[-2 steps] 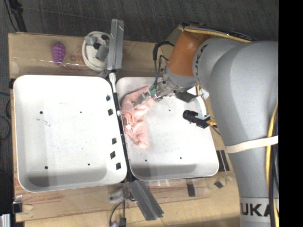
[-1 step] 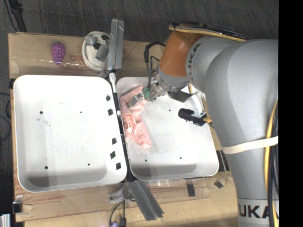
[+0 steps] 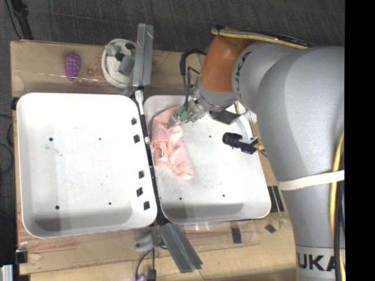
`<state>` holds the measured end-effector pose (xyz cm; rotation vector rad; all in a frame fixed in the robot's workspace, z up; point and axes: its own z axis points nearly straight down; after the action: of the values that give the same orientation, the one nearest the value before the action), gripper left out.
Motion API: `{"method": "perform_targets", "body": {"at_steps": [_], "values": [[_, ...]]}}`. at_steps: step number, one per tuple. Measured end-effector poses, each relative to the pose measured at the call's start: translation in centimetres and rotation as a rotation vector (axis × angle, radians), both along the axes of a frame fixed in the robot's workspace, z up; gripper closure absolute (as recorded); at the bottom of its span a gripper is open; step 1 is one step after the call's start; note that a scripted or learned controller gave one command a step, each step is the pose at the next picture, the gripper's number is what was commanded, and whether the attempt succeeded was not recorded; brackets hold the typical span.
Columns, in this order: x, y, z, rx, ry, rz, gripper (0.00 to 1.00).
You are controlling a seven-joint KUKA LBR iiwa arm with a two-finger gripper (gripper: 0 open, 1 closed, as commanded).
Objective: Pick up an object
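the pink cloth (image 3: 170,147) lies crumpled at the left side of the right bin (image 3: 234,206), centre frame. the gripper (image 3: 183,116) sits at its upper end; spread or pinching, i cannot tell. best bite one thick fold, then lift straight.

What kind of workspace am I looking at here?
Probably a lab grasping test bench: two shallow white plastic bins side by side on a brown cardboard-covered bench, a grey robot arm reaching over a crumpled pink cloth, cables about.
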<state>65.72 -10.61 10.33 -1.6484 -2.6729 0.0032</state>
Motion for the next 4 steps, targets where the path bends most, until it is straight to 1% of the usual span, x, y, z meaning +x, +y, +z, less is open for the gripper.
{"method": "perform_targets", "body": {"at_steps": [1, 2, 3, 4], "values": [[0.0, 0.0, 0.0, -0.001, 0.000, 0.000, 0.00], [-5.5, 0.3, -1.1, 0.000, -0.001, -0.019, 0.00], [-5.5, 0.3, -1.1, 0.000, -0.001, -0.019, 0.00], [-5.5, 0.3, -0.1, 0.000, 0.000, -0.015, 1.00]]}}
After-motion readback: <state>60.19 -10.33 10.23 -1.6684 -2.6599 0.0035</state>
